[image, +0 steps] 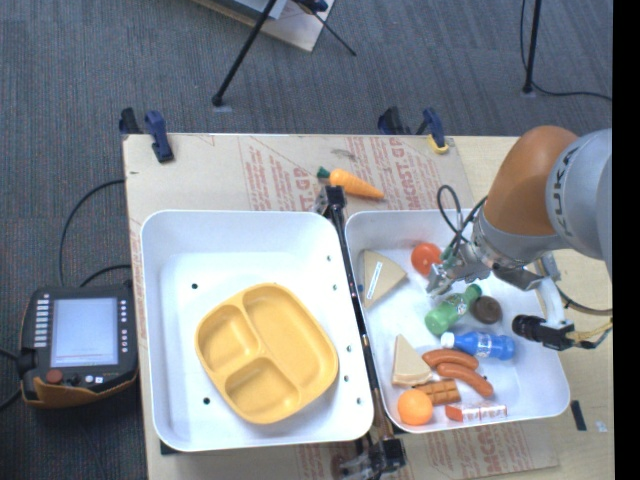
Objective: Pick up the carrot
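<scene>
Two bins; carrot (pixel 354 182) lies outside both, on the bench (pixel 240 168) behind the right bin (pixel 556 383) (near its back-left corner). Gripper (pixel 450 281) is low inside that bin, over a green bottle (pixel 449 311); grip state: can't tell.

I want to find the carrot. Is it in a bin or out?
Out. The carrot lies on the bench board, behind the right bin, beyond its far rim.
</scene>
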You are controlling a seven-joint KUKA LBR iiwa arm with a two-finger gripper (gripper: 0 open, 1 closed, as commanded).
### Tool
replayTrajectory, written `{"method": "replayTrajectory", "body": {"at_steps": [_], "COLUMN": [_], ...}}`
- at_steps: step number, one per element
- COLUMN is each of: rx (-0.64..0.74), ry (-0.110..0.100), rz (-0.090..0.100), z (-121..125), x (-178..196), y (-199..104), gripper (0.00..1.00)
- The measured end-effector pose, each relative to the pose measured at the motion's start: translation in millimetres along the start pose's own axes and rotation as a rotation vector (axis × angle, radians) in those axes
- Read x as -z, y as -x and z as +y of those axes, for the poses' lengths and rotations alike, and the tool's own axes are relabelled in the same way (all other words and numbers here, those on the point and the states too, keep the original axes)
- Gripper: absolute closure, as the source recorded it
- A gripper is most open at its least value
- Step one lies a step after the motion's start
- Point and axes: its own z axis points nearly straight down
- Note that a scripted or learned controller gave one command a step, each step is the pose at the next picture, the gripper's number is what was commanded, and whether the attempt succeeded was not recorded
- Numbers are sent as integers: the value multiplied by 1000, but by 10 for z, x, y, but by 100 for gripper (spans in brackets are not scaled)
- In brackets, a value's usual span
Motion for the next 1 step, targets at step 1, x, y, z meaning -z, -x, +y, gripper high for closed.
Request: {"method": "replayTrajectory", "body": {"at_steps": [1], "rx": [-111], "ry": [20], "rz": [-8], "z": [222], "x": [2158], "y": [-443], "gripper": [100]}}
